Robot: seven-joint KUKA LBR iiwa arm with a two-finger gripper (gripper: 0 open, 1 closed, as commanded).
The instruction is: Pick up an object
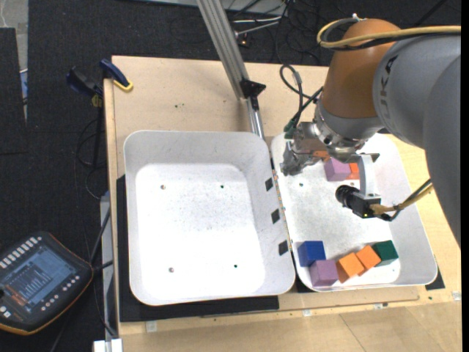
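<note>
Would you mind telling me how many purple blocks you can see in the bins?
2. One purple block lies at the near edge of the right bin, beside the orange block; the other sits under the arm's wrist. More may be hidden beneath the arm.

A pale wooden bench (183,86) stands on a dark floor (51,145). A metal pole (223,35) slants across its far side. Cables (256,20) lie far off, a clamp (110,75) grips the left corner, and a pendant (37,281) rests near left.

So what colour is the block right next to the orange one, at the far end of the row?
Green, beside the orange block in the right bin; clearest in the camera view.
</note>
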